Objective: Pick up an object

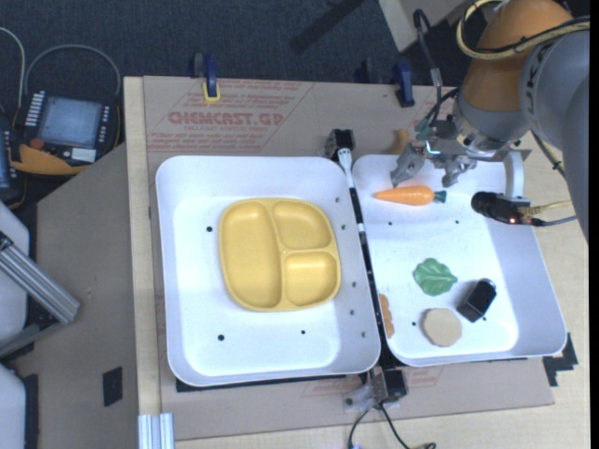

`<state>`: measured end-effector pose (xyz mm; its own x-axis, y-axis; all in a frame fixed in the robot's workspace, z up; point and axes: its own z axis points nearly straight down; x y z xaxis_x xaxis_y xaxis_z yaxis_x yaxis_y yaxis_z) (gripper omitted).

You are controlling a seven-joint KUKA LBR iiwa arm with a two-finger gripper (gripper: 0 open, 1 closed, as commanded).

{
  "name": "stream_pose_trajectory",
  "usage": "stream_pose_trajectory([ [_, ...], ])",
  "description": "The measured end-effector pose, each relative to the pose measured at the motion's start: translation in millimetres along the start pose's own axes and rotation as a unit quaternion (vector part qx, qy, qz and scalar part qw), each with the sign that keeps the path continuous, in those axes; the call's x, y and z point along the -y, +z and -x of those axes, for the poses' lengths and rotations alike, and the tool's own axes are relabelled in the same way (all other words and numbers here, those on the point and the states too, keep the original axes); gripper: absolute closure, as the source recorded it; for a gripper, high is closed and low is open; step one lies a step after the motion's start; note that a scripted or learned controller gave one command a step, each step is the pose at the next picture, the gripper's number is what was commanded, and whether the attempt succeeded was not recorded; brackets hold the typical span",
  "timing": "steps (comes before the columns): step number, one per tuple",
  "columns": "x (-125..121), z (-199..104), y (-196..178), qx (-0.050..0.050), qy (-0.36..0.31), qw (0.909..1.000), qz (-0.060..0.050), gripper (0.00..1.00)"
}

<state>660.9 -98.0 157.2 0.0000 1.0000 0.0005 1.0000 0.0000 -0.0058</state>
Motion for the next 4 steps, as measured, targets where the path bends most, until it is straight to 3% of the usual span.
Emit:
stream_pose_trajectory([
  [1,1,10,54,0.000,0.000,1.0000,-0.001,0.00],
  [2,0,10,69,0.000,0.000,1.0000,0.000,0.00],
  [3,4,14,62,0.002,0.001,1.0000,-0.007,1.00],
  [4,9,17,17,0.001,0.000,1.0000,0.005,1.00],
])
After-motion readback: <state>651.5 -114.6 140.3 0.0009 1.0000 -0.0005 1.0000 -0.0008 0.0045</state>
